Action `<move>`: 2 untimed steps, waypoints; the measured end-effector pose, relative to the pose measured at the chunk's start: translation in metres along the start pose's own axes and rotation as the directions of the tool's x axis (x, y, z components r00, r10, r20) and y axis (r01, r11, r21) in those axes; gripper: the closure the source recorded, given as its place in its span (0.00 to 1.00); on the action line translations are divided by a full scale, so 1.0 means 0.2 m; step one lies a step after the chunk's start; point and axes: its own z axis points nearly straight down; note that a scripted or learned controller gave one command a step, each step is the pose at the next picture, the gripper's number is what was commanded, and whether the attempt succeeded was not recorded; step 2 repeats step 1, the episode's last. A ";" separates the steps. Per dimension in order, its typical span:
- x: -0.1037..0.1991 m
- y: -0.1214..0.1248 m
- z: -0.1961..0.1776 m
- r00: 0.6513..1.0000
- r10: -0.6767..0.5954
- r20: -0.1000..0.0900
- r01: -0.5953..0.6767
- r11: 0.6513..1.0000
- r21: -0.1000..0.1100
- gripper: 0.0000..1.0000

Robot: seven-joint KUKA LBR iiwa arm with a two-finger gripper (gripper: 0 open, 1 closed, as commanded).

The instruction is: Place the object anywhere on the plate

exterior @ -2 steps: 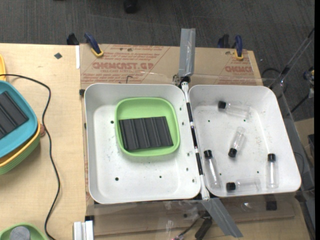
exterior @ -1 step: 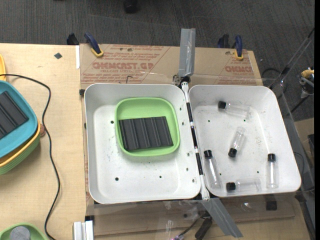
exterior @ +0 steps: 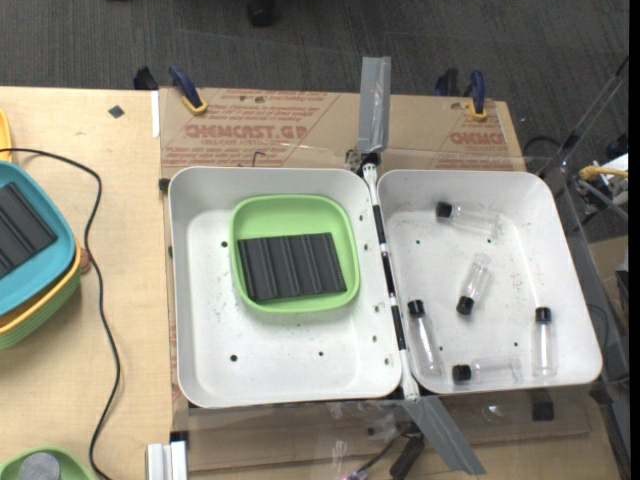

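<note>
gripper state cannot be told from this frame, and the same goes for the arm's pose; expect any approach to come in from the right, over the right bin. nothing carried that can be confirmed. task objects: five clear vials with black caps lying on that bin's floor, none on the plate yet. one near the back wall, one mid-bin lying at a tilt, one by the left wall, one by the right wall, one along the front wall. plate is green, sits in the left bin toward the back, and carries a dark ribbed slab over most of its middle. judgement: step in hand is the pick. mid-bin vial looks the best target, well apart from walls and neighbours; close across its narrow body, not along its length. clear tubes are slick and likely to roll, so come down square. vial outlines are faint against white, possibly misread. release low, on slab or bare green rim.
</note>
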 end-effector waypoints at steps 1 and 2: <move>-0.05 -0.01 0.13 1.000 0.001 0.000 -0.001 1.000 0.000 0.00; -0.05 -0.01 0.13 1.000 0.001 0.000 -0.001 1.000 0.000 0.00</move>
